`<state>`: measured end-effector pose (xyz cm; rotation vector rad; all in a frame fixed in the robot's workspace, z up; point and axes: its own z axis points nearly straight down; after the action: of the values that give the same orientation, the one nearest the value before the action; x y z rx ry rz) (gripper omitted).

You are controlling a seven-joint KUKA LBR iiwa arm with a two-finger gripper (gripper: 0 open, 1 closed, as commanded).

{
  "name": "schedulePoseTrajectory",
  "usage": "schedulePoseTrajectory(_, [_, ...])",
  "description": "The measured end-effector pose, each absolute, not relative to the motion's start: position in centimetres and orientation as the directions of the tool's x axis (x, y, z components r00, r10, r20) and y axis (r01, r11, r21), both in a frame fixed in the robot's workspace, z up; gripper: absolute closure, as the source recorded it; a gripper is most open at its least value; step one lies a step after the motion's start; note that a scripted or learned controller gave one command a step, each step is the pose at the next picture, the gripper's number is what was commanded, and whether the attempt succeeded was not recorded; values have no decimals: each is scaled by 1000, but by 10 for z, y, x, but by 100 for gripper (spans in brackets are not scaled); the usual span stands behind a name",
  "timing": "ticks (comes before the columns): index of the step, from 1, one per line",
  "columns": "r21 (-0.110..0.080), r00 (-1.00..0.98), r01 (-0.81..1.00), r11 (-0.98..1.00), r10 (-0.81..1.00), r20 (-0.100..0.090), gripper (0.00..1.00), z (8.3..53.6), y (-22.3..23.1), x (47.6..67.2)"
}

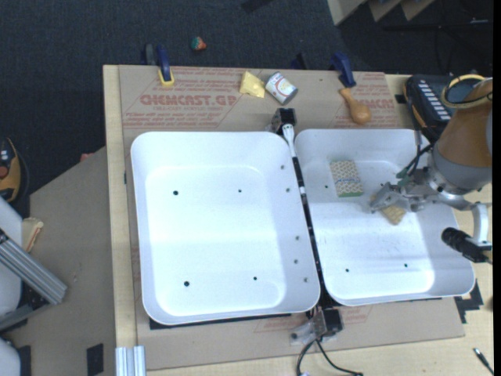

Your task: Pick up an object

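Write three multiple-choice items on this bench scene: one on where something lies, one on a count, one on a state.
1. Where does the speckled rectangular pad lie?
A. In the left bin
B. In the right bin
C. On the cardboard beyond the bins

2. How many blue clamps grip the bench's far edge?
A. One
B. Two
C. Four

3. Where is the gripper placed?
A. Low inside the right bin, at a small tan object
B. High above the left bin
C. Parked off the bench

Key: 1 B, the pad rests on the floor of the right bin, near its far end. 2 B, one clamp sits at the far left and a second farther right. 3 A, the gripper is down by the small tan object, which lies at its tip.
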<state>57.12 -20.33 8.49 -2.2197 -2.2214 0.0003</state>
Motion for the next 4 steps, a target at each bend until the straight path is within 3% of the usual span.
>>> schedulePoseTrajectory(1, [5, -3, 1000, 3, 1000, -2, 0, 85, -193, 609])
schedulePoseTrajectory(2, [6, -2, 1000, 2, 1000, -4, 100, 96, -194, 609])
schedulePoseTrajectory(3, [15, 4, 1000, -4, 1000, -8, 100, 245, -228, 568])
schedulePoseTrajectory(4, [-16, 3, 1000, -3, 1000, 7, 100, 128, -212, 488])
